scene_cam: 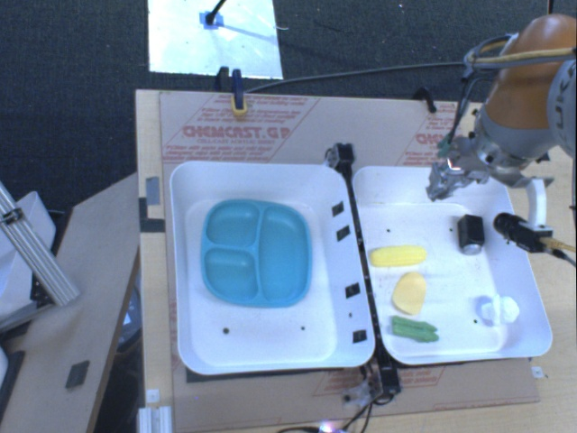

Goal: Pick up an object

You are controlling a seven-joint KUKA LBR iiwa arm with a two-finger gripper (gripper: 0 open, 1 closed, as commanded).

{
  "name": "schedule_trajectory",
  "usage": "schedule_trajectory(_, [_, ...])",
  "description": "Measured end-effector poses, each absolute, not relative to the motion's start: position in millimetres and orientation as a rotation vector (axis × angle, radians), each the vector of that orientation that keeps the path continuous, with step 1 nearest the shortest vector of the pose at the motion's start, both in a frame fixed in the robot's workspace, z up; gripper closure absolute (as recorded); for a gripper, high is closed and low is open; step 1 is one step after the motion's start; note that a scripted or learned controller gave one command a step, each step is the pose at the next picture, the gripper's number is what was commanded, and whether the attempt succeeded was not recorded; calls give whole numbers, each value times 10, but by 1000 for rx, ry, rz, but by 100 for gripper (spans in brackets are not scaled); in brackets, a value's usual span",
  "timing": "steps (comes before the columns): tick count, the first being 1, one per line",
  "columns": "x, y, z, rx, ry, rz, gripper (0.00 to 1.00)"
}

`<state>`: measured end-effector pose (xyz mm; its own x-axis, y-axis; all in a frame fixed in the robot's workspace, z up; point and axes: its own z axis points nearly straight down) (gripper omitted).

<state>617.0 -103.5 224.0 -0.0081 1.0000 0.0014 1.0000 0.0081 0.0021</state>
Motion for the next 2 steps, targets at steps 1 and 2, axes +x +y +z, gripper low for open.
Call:
schedule_trajectory(1, [5966,-546,2160,2213,2233,1,100])
schedule_trajectory(2, [5727,-23,2199,2212,2234,2,100])
